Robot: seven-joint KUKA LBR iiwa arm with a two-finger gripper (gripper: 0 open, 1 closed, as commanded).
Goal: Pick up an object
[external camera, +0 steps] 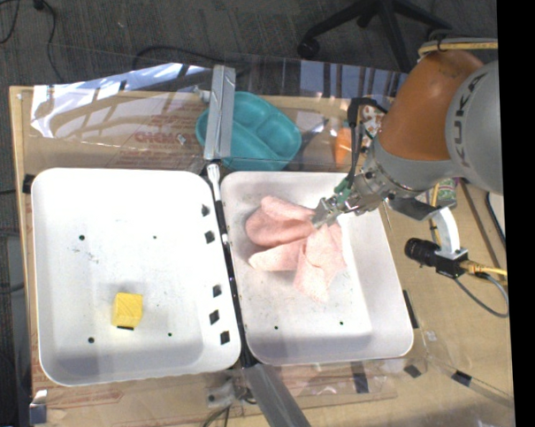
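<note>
- The bench (450,333) carries everything here; the right bin (379,327) serves as the landmark for what follows.
- The KUKA iiwa arm (440,121) reaches in over the right bin's far right corner, with its orange band above the wrist.
- The left bin (91,216) sits touching the right bin along their shared edge; it holds a small yellow block (127,310) toward its near side, well apart from the arm.
- A teal moulded tray (255,133) lies just beyond the right bin's far left corner, outside it.
- The pink cloth (291,238), the thing being picked, lies crumpled in the upper middle of the right bin, with one fold trailing toward the bin's centre.
- The gripper (328,212) is at the cloth's right upper edge, and the fabric appears pinched between its fingers, which look closed on a fold.
- To do this step well, I judge the lift should go straight up and slowly: cloth held by one thin fold can slide out, and the hanging part may drag on the bin floor.
- Readable writing: faint reddish lettering shows on clear plastic sheeting (149,129) beyond the left bin, too blurred to read; part of dark lettering on the arm's grey housing is cut off.
</note>
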